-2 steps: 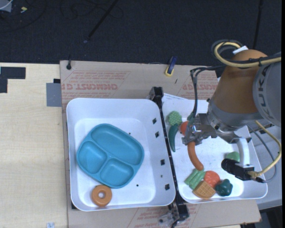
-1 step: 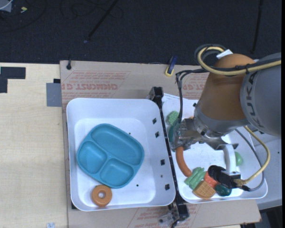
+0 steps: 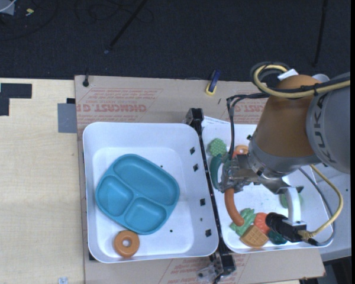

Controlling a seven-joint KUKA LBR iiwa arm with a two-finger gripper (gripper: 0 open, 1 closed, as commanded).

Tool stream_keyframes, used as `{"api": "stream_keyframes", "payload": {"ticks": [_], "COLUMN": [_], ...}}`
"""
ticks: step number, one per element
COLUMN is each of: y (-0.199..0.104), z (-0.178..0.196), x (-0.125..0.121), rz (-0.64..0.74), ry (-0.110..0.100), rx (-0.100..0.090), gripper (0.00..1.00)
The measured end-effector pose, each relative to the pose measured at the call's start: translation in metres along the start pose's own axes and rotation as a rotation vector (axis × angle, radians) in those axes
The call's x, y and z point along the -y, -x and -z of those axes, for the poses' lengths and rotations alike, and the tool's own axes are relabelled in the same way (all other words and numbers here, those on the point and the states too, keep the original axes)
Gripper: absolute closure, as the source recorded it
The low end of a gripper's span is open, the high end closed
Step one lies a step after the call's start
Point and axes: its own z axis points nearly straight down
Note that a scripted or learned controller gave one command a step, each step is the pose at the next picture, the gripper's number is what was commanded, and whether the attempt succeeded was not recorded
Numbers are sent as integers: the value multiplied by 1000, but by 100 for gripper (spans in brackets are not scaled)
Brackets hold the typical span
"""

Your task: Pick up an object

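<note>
My gripper (image 3: 229,179) hangs low over the left part of the right bin (image 3: 319,247), under the orange and grey wrist. Just below it lies a curved orange sausage-shaped toy (image 3: 231,209). A green leafy toy (image 3: 217,148) sits above it near the bin's top left corner. Near the bin's front edge, a tan waffle-patterned piece (image 3: 254,237), a small green piece (image 3: 246,217) and a red-orange piece (image 3: 260,220) are clustered together. A small orange item (image 3: 241,151) peeks out beside the wrist. The arm hides the middle of this bin.
The left bin (image 3: 106,135) holds a blue divided plate (image 3: 137,192) and a tan ring-shaped donut (image 3: 126,243) at its front. A black divider (image 3: 205,176) runs between the bins. A teal item (image 3: 277,239) lies by the right bin's front wall.
</note>
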Motion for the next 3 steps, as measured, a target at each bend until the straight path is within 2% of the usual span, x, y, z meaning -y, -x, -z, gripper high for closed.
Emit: {"api": "stream_keyframes", "payload": {"ticks": [1,3], "y": [-12,-3], "z": [2,-11], "x": [-14,-8], "rz": [1,0], "ry": [2,1], "rx": [-1,0], "gripper": [100,100]}}
